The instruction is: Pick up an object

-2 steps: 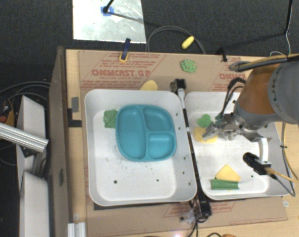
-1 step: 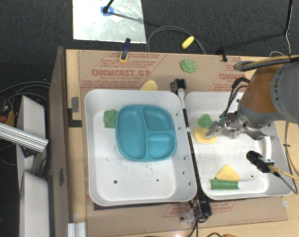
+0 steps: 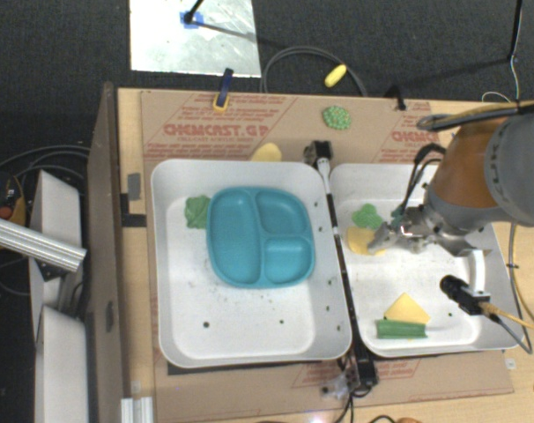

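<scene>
A cardboard-topped bench (image 3: pixel 214 130) printed with red lettering carries two shallow white bins side by side on dark carpeted floor, where a shiny metal sheet (image 3: pixel 195 25) lies beyond the bench and cables loop past its far edge. The left bin (image 3: pixel 188 324) holds a blue divided plate (image 3: pixel 260 237) with a green leafy piece (image 3: pixel 196 211) tucked at its left rim. In the right bin (image 3: pixel 443 337) lie a small green leafy item (image 3: pixel 367 216), a flat yellow piece (image 3: pixel 360 241) just below it, a yellow wedge (image 3: pixel 407 308) near the front wall and a green bar (image 3: pixel 401 329) touching the wedge's lower edge. The arm (image 3: pixel 483 170) reaches in from the right, its gripper (image 3: pixel 383 236) low over the right bin with its tip at the flat yellow piece's edge; nothing can be seen between the jaws, and whether they stand wide or narrow cannot be told. A yellow item (image 3: pixel 267 153) and a green disc (image 3: pixel 337 117) rest on the cardboard behind the bins. The arm's bulk hides the right bin's far right corner.
</scene>
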Available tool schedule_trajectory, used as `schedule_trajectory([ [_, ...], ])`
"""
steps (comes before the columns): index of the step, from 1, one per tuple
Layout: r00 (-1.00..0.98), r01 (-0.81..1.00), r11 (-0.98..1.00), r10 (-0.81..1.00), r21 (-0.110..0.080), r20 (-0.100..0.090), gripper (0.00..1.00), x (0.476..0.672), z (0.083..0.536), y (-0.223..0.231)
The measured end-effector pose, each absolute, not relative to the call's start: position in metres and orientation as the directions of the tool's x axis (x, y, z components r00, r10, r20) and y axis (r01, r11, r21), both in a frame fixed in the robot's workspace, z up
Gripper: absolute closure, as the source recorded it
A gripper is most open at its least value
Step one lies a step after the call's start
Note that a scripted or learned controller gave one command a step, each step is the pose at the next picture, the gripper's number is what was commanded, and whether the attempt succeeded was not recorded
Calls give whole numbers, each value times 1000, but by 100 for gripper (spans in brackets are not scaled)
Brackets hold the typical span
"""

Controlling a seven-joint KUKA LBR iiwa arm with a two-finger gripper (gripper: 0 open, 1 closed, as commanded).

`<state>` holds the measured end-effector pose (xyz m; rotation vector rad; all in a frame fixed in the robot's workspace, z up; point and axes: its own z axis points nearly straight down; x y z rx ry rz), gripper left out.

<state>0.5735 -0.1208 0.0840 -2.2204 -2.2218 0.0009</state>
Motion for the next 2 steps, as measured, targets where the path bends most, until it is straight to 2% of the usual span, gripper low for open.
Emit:
schedule_trajectory([
  [1,0,1000,0,1000,-1,0,0,568,84,-117],
  [2,-6,1000,6,1000,3,0,0,581,85,-105],
])
